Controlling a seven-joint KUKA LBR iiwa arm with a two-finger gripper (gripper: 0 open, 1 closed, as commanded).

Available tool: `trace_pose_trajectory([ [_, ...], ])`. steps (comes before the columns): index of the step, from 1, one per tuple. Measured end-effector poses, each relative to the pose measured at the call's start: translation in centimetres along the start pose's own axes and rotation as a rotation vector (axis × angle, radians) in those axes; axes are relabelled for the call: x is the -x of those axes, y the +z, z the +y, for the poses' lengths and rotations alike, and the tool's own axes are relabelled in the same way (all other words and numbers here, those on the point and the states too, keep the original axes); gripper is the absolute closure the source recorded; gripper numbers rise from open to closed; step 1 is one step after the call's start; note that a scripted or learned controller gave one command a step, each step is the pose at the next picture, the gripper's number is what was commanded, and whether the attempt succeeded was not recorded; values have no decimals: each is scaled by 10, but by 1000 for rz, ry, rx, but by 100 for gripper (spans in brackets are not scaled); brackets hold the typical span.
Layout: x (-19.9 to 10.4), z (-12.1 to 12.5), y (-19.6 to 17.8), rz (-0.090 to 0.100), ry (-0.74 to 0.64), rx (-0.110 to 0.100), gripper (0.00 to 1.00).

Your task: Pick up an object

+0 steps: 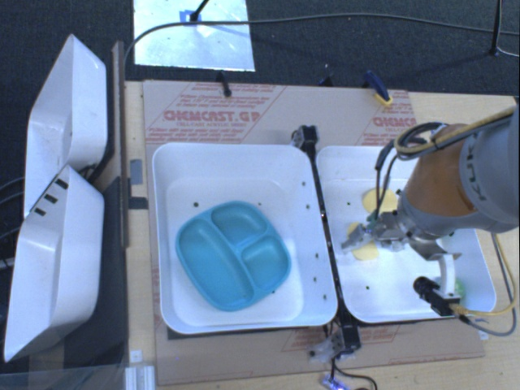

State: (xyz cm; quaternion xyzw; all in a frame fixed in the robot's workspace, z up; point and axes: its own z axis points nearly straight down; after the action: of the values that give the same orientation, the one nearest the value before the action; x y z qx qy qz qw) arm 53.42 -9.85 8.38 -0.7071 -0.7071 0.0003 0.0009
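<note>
Nearest the camera, along the bench's front edge, sit a clamp [345,341] at the seam between the two bins and a black fitting [431,293] with trailing cables on the arm's near side. Behind them the right bin [382,303] holds the task's things: pale yellow, flat pieces, one [367,251] lying just under the gripper [357,238] and another [374,199] farther back toward the bin's middle. Much of each piece is hidden by the arm, so neither shape nor long axis can be told; what shows is thin and smooth, with soft rounded edges. Whether the fingers are spread or pressed together cannot be told, and nothing is seen between them. That gripper hangs low near the right bin's left wall, close to the divider, with bare white floor in front of it toward the near rim. Across the divider, the left bin [187,177] carries a blue sectioned plate [233,254], set well apart from its walls.
</note>
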Motion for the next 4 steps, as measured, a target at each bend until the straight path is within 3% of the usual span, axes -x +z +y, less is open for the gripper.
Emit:
trace_pose_trajectory([
  [1,22,40,-14,-2,0,5,0],
  [2,63,71,0,-2,2,3,0],
  [3,30,133,-1,-1,-5,5,0],
  [4,1,66,0,0,-1,1,0],
])
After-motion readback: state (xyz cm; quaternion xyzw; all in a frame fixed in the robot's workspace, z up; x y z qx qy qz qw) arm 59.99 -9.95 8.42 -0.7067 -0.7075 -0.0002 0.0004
